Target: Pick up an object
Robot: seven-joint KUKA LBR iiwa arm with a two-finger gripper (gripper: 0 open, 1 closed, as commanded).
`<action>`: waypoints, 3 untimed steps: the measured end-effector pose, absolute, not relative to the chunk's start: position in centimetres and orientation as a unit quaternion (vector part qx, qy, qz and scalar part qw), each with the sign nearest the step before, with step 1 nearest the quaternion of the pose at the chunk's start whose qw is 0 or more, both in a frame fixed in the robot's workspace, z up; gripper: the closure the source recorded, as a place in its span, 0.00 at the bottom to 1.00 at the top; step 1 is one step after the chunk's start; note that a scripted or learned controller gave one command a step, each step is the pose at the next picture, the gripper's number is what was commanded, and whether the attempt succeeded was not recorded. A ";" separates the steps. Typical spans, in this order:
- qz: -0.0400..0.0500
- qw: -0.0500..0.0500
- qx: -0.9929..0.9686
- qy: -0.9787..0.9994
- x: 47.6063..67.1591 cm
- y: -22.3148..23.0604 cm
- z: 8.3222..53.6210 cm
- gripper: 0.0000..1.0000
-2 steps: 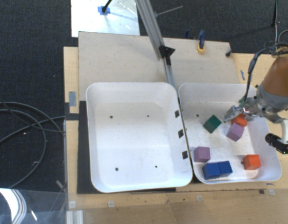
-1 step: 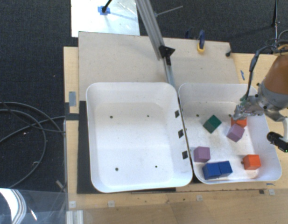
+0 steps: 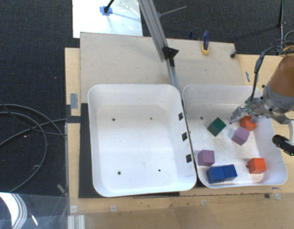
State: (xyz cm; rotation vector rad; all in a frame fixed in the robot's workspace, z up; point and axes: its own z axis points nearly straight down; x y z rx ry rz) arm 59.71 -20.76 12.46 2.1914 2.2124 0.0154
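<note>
Dark cables [image 3: 23, 128] are lying on the carpet at the far left, beside the desk [image 3: 137, 51]. On the desk, the left bin [image 3: 96, 128] is sitting with its white floor showing a few small dark dots. A grey metal pole [image 3: 154, 23] is slanting down from the top toward the seam where the two bins are meeting, and a yellow clamp [image 3: 205, 44] is sitting on the desk's far edge.

The right bin [image 3: 194, 99] is holding the blocks. A purple cube [image 3: 206, 157] is resting near its left wall, and a blue block [image 3: 221, 173] is lying just beside it toward the near rim. A green block [image 3: 216, 126] is sitting farther back, tilted at an angle. A second purple cube [image 3: 240, 135] is lying to its right. An orange block [image 3: 248, 123] is sitting just behind that cube, right under the gripper. Another orange cube [image 3: 256, 165] is resting near the bin's near right corner, well apart from the rest.

The arm [image 3: 285, 80] is reaching in from the right, and the gripper [image 3: 243, 115] is hanging low over the back of the right bin, right at the first orange block. The fingers are spreading apart, with one grey tip pointing left toward the green block; nothing is showing between them.
</note>
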 end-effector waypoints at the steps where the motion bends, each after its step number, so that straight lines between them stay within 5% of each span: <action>1: 0.006 0.013 0.705 0.709 60.1 -20.6 11.6 0.00; 3: 0.005 0.013 0.706 0.708 60.1 -20.6 11.2 0.00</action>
